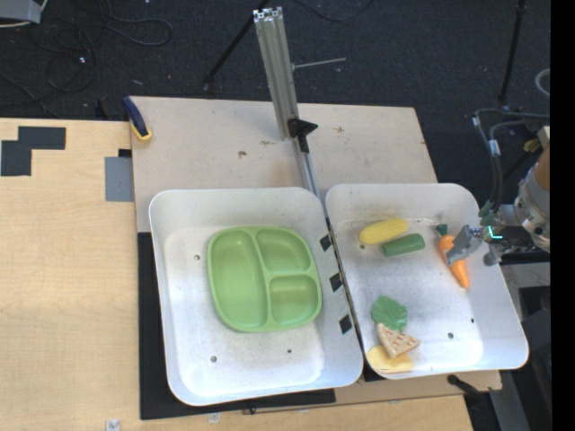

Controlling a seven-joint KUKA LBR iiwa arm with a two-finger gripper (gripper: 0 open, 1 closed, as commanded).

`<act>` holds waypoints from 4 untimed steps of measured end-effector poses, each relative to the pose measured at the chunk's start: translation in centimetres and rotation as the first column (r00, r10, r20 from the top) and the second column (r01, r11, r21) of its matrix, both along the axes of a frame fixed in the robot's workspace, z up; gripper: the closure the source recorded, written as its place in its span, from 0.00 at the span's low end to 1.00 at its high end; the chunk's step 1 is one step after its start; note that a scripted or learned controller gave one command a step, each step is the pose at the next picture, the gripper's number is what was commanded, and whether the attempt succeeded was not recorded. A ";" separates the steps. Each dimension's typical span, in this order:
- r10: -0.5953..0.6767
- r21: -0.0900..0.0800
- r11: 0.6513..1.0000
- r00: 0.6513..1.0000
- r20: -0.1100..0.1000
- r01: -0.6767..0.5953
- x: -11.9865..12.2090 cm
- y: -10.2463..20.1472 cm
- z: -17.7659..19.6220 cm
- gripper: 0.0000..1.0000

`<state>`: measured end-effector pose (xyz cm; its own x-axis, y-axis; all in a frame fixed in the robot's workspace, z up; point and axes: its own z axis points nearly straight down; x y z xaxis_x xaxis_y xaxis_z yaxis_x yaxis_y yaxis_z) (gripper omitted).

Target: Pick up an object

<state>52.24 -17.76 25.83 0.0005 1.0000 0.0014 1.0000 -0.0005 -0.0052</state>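
The gripper [466,241] is sitting at the right bin's [503,353] right wall, fingers clamping the carrot [458,264].

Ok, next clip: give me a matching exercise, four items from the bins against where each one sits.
Items:
1. green divided plastic plate
2. yellow toy corn cob
3. orange toy carrot
4. tan wedge-shaped toy slice

Places:
A. right bin, near front edge
B. left bin, centre
C. right bin, by the gripper
D. right bin, back, beside a dark green block

Pairs: 1-B, 2-D, 3-C, 4-A
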 end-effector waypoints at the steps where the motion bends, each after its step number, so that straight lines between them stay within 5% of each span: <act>1: 0.000 -0.001 1.000 1.000 0.002 0.000 0.1 0.0 0.1 0.00; 4: 0.001 0.001 1.000 1.000 -0.002 -0.001 -0.7 0.0 -15.0 0.00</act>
<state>51.50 -17.81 10.81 -0.0006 1.0000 0.0026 1.0000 0.0006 -0.0069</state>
